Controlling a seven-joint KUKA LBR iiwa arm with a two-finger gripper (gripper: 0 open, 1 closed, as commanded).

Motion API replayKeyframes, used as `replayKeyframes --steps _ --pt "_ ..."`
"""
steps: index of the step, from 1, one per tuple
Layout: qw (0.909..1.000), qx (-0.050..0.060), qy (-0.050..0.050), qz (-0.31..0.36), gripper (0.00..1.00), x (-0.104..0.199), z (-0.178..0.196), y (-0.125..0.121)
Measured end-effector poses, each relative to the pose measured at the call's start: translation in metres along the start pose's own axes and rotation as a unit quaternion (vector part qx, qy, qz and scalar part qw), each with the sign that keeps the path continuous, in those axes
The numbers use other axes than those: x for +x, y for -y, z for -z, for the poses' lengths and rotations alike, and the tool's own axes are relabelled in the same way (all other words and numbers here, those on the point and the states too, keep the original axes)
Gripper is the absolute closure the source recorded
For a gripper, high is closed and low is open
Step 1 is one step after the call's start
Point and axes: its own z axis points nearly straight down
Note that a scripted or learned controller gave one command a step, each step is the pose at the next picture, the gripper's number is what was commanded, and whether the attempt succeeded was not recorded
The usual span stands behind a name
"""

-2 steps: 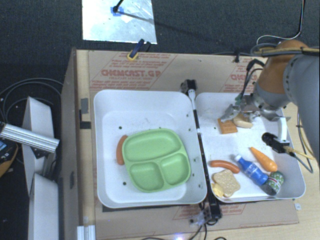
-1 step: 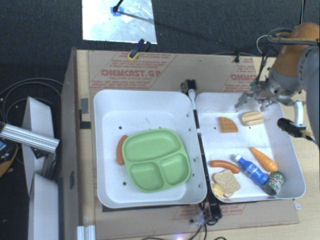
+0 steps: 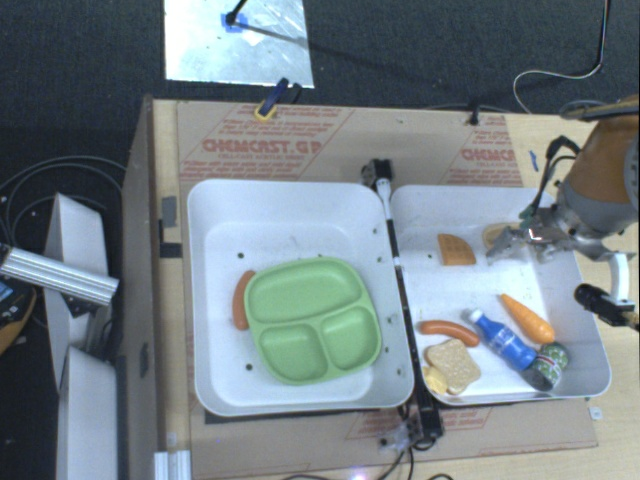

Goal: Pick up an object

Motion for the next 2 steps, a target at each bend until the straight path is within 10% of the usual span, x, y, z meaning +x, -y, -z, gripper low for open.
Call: replayKeyframes --steps 1,2 --pt "1.0 0.001 -0.001 0.0 0.0 -0.001 -0.026 0.056" --pt "1.0 -0.001 0.0 0.0 1.0 -0.001 -0.015 0.055"
